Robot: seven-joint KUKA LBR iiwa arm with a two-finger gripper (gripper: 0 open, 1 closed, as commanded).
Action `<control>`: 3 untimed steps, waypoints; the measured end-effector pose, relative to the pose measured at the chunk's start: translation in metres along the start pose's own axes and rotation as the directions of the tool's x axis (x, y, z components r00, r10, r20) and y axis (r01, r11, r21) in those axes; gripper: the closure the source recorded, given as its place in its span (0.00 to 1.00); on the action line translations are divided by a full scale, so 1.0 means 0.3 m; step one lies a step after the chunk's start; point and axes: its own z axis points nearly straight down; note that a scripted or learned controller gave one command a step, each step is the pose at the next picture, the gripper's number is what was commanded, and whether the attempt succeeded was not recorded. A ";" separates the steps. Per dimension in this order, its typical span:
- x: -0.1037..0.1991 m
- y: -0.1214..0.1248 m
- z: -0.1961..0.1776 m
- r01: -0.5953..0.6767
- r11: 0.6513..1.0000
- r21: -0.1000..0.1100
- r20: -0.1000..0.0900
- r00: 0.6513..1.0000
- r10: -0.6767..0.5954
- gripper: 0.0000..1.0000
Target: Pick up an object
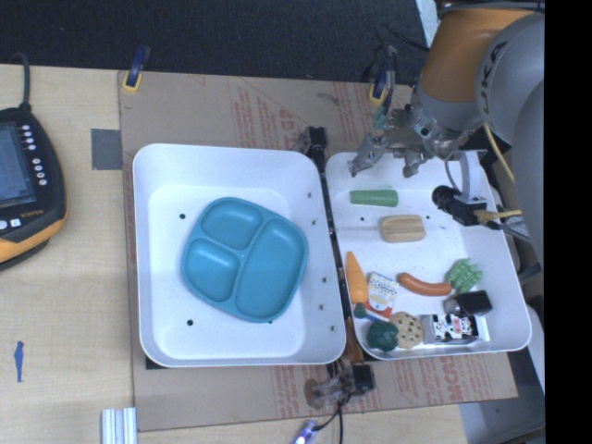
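Over the far end of the right bin (514,276) the gripper (388,160) hangs with its two fingers spread wide and nothing between them. Its tips sit just above the bin's far rim, near the green block (374,197) that lies on the bin floor just in front of them.

The task's candidates all lie in this right bin. Nearer the camera than the green block rests a tan bread-like piece (402,228). Further forward are an orange carrot (355,277) against the left wall, a small printed packet (382,291), a sausage (425,285), a leafy green piece (463,274), a cookie (405,329), a dark green lump (381,337) and a black-and-white box (457,327). The left bin (162,340) holds a blue divided plate (244,259), well apart from the arm.

The step in hand looks like the approach, before any grasp: the claw is open and high, with no object touched. The green block seems the likeliest target, being closest. The next move probably calls for a short shift toward the camera to centre over the block, a turn so the fingers straddle its narrow width, then a straight descent and a close.
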 end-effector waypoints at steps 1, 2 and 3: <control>-0.177 -0.303 0.160 -0.001 1.000 0.006 0.003 1.000 0.001 0.00; -0.293 -0.542 0.328 -0.001 1.000 -0.003 0.002 1.000 0.001 0.00; -0.294 -0.535 0.294 0.004 1.000 -0.004 0.002 1.000 -0.004 1.00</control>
